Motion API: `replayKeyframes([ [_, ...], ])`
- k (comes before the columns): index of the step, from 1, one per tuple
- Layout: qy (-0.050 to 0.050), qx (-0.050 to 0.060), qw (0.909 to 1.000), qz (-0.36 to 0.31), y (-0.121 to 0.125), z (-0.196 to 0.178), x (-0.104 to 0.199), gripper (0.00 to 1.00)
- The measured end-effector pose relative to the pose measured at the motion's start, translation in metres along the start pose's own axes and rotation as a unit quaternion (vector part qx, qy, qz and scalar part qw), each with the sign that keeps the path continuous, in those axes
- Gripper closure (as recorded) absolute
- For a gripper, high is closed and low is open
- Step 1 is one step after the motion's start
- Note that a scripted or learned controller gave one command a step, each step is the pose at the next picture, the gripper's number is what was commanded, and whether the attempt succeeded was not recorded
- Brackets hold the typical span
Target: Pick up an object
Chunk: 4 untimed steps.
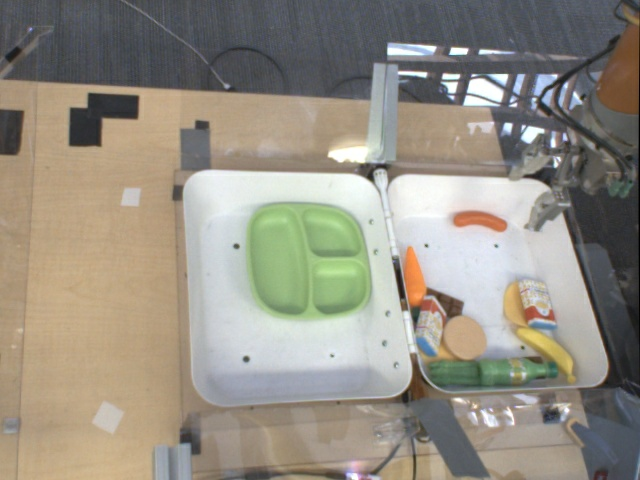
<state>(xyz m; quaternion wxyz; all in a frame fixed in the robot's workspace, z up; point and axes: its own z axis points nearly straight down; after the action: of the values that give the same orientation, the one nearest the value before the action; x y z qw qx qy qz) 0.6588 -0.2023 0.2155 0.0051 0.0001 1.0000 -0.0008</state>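
Two white bins side by side on the wooden worktop [90, 298]. Left bin [215, 358]: green divided plate [305, 259] near centre, three compartments, flat on the bin floor. Right bin [440, 203]: red sausage [480, 221] lying alone toward the far side, well apart from the rest; orange carrot [413, 275] along the left wall; small can with red and white label [430, 325] just below the carrot, dark brown piece [447, 303] beside it; round tan disc [464, 338] touching the can; green bottle [493, 372] on its side along the near wall; yellow banana [548, 349] near the bottom right corner, just above the bottle's neck end; yellow packet with red and white label [530, 303] just above the banana. Arm entering at upper right, orange band visible at the frame edge. Gripper [552, 200] over the far right corner of the right bin, above the rim, pointing down. Nothing seen between the fingers; open or closed cannot be told at this angle. Nearest item to gripper: the sausage, to its left, not touching. All items resting in the bin, none lifted.
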Motion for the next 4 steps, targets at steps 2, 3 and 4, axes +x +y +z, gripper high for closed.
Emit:
replayKeyframes([
  [2, -0.001, 0.001, 0.9975, 0.071, -0.003, 0.125, 0.105, 0.00],
  [3, -0.010, 0.003, 0.9977, 0.068, -0.003, 0.109, 0.099, 1.00],
  [4, -0.010, 0.002, 0.9977, 0.067, -0.002, 0.110, 0.099, 0.00],
])
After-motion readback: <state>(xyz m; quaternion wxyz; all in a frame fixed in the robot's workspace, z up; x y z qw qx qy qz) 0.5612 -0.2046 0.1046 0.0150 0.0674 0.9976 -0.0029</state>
